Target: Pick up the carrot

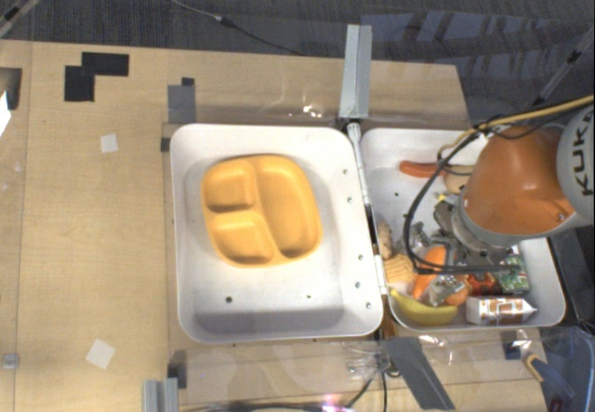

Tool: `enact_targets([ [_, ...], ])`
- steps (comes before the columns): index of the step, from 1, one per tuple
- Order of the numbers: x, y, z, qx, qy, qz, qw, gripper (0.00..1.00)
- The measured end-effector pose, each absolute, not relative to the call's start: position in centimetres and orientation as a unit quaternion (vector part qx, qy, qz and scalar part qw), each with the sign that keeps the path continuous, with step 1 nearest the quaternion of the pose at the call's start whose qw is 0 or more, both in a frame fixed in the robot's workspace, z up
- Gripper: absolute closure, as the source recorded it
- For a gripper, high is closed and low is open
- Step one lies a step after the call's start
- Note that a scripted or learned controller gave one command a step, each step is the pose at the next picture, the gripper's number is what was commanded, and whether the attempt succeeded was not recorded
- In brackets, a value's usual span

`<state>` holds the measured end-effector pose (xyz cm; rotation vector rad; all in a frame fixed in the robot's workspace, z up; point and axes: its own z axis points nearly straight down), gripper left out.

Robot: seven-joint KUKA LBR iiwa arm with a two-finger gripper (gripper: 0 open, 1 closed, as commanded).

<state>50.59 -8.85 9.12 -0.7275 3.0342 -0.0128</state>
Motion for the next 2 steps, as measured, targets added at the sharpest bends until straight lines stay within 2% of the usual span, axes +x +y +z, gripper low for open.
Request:
enact_targets([
  [1, 54.7, -8.4, 9.0, -0.207, 0.978, -0.002, 0.006, 0.0],
  [2, 51.9, -8.3, 9.0, -0.212, 0.977, -0.0026, 0.01, 0.0],
])
